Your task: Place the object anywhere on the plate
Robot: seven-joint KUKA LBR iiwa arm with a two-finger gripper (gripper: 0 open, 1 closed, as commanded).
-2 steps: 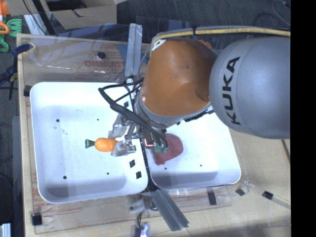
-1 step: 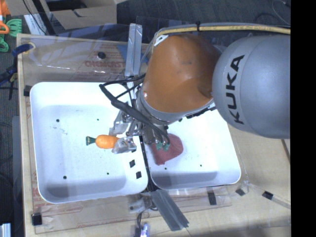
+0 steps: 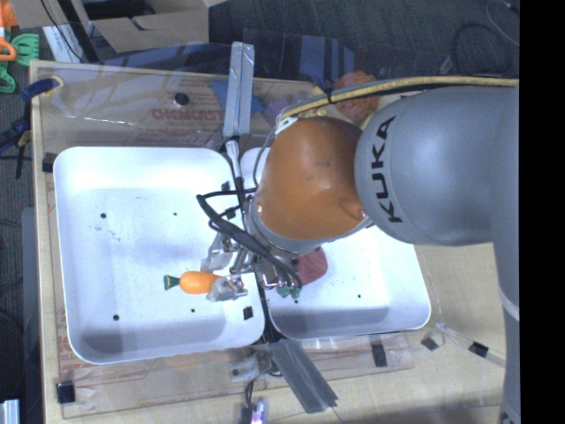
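A small toy carrot, orange with a green top pointing left, lies in the left bin near its front right corner. My gripper is low over the bin, right at the carrot's right end and touching or nearly touching it. A dark pink plate lies in the right bin. Most of the plate is hidden under the arm's orange band.
The arm's big grey body covers much of the right bin. The ridge between the two bins runs just right of the gripper. A metal bar stands behind the bins. Black cables loop off the wrist.
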